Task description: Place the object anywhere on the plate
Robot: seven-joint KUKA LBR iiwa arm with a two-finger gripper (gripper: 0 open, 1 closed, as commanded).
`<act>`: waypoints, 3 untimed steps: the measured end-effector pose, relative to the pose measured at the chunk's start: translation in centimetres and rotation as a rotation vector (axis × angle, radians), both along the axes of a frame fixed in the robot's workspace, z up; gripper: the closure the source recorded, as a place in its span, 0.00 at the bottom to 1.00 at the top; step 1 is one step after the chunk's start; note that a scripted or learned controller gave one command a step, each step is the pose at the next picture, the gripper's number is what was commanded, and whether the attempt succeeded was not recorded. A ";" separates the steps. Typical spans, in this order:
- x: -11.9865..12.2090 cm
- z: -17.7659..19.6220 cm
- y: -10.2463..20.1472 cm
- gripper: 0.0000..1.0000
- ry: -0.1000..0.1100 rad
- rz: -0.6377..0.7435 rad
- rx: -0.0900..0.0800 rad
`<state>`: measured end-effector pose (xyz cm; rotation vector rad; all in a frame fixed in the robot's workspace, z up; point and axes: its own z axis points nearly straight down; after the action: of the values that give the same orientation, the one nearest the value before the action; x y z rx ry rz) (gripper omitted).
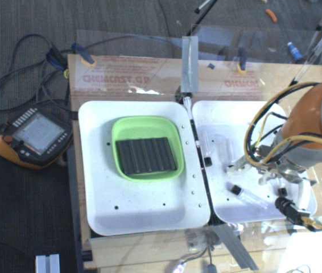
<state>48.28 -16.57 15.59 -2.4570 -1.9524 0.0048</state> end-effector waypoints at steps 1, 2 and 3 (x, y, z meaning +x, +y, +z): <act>0.1 10.5 -4.6 0.00 -0.002 0.109 -0.003; 0.0 11.3 -5.2 0.00 0.000 -0.323 -0.004; 0.0 11.3 -5.2 0.00 0.000 -0.324 -0.005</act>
<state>48.31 -21.78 26.86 -2.7427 -1.5324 0.0083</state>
